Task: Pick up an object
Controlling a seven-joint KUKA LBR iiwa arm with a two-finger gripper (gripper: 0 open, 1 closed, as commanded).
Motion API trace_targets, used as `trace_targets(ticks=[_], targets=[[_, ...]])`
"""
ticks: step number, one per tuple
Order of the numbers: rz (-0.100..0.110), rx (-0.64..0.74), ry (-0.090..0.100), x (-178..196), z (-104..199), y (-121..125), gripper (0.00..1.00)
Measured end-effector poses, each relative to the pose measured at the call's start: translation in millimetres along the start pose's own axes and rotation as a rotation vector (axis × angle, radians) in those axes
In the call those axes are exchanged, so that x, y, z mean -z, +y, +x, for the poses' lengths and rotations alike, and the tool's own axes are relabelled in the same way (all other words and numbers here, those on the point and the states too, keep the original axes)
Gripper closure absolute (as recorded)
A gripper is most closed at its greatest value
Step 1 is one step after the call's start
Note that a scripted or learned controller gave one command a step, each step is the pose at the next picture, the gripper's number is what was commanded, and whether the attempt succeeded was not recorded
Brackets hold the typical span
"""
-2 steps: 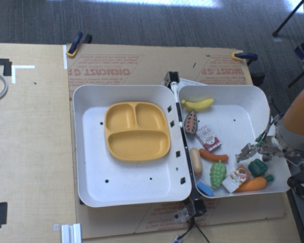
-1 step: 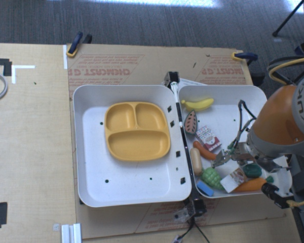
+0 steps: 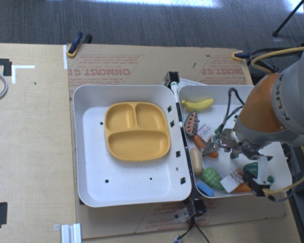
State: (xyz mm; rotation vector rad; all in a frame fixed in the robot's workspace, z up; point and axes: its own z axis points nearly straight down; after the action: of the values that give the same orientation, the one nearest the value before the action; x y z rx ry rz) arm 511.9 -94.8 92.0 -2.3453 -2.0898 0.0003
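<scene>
My gripper hangs low over the middle of the right bin, its tip pointing left. An orange carrot lies just at its tip, partly under it. Around it lie a yellow banana, a watermelon slice, a tan bread roll, a green broccoli piece and a blue piece. A dark green object and an orange piece sit under the wrist, partly hidden. I see nothing lifted.
The left bin holds a yellow divided plate. The wall between the bins runs close to the gripper's left. Cables loop behind the arm at the right. Cardboard lies under both bins.
</scene>
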Motion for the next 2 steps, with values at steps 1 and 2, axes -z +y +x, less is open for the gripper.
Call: trace_targets(ticks=[1, 2], targets=[[-0.001, -0.001, 0.0, 9.6, -0.4, 0.8, 1.0], [-0.001, -0.001, 0.0, 9.6, -0.4, 0.8, 0.0]])
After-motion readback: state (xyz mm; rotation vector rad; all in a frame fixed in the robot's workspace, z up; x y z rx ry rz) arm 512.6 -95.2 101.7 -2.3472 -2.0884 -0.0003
